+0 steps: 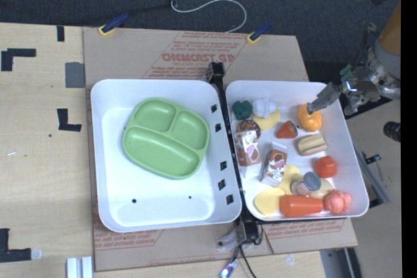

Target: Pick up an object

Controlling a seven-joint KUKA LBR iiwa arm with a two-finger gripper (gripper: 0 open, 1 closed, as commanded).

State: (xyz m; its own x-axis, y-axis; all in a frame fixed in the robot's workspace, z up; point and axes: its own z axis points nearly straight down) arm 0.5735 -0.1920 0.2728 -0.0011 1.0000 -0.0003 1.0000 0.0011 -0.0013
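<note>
While my gripper [320, 101] hovers right of centre above the orange fruit [309, 118], I judge this the approach; finger state I cannot tell; next, descend squarely.

The bench [39, 159] carries a cardboard sheet [195, 55], clipped at its far edge by two blue-and-yellow clamps [114, 24]. On that sheet sit two white bins side by side: left bin [107, 159], right bin [352, 159].
</note>
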